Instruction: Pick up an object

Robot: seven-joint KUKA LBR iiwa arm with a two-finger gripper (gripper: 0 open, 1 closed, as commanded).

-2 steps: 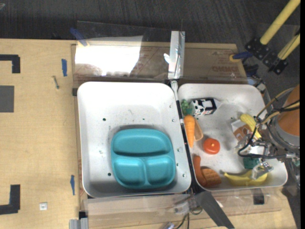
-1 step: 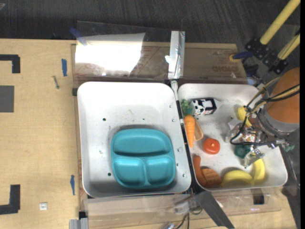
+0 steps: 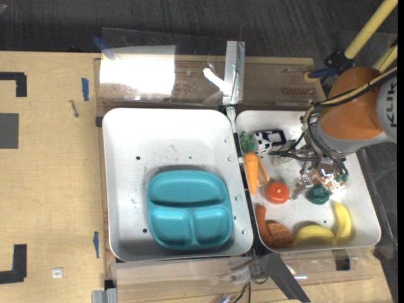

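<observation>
Nearest the camera, along the front wall of the right bin (image 3: 369, 223), a yellow banana (image 3: 325, 229) curves around the corner, with a brown-orange piece (image 3: 273, 230) lying just beside its left end. In the left bin (image 3: 120, 169), a teal divided tray (image 3: 188, 208) sits toward the front, its two small compartments facing the near edge. Farther back in the right bin, a round red-orange tomato-like toy (image 3: 277, 192) lies between a carrot (image 3: 251, 169) set along the left wall and a small dark green object (image 3: 319, 195). The claw (image 3: 317, 175) hangs just above and beside that green object, wrapped in cables; whether it is apart or together I cannot tell. Behind it, a black-and-white item (image 3: 270, 139) rests near the back wall, next to something green at the carrot's top. The orange-banded arm (image 3: 353, 109) enters from the right above the bench (image 3: 44, 169).
</observation>
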